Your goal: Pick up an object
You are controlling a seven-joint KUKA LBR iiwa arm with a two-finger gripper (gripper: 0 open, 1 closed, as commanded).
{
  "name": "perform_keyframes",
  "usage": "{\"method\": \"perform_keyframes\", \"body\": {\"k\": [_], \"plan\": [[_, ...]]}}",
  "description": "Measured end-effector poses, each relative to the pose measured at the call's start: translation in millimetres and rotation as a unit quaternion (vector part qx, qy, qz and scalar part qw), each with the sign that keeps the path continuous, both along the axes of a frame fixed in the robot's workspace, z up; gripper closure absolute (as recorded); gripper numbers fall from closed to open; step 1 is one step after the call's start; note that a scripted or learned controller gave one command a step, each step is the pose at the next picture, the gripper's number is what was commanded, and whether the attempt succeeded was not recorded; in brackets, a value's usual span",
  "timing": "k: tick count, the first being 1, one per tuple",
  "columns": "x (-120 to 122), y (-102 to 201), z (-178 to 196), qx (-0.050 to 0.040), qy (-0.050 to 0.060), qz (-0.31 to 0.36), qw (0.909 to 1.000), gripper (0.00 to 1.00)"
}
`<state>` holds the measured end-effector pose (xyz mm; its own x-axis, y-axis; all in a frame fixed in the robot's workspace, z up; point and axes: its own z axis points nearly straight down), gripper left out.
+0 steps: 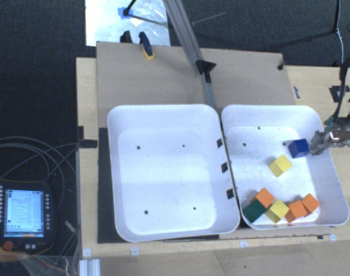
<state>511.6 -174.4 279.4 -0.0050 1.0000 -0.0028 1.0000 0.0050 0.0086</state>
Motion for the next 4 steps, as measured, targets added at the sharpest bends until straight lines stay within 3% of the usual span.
{"method": "perform_keyframes", "body": {"k": [2, 4], "plan": [[22.8, 114.1, -3.2, 0.0024, 0.003, 0.003, 1.0, 1.0], [44.6, 218.5, -32.1, 0.0023, 0.004, 0.003, 1.0, 1.0]]}}
